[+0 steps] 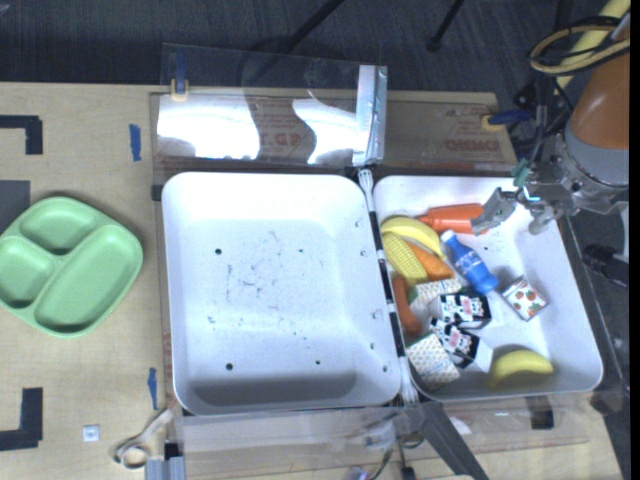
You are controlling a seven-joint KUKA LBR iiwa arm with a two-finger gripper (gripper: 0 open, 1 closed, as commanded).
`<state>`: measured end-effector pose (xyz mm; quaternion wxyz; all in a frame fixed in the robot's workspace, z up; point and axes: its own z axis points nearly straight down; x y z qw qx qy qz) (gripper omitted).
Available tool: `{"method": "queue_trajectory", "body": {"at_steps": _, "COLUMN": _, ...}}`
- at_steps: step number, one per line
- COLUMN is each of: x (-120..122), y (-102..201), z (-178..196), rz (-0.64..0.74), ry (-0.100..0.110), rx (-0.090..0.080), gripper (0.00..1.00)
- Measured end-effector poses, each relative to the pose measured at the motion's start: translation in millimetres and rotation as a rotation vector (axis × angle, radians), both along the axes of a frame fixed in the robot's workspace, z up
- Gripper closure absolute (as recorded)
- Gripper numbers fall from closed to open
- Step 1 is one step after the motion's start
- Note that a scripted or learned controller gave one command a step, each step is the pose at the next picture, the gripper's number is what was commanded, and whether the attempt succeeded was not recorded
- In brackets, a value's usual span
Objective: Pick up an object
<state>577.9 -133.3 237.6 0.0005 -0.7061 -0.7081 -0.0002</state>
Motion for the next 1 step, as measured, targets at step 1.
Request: {"method": "queue_trajectory", "body": {"at_steps": 1, "x": -2.8, "y": 6.0, "z": -134.8, "rz": 0.053, "ry": -0.002, "rx": -0.001, "gripper": 0.00}}
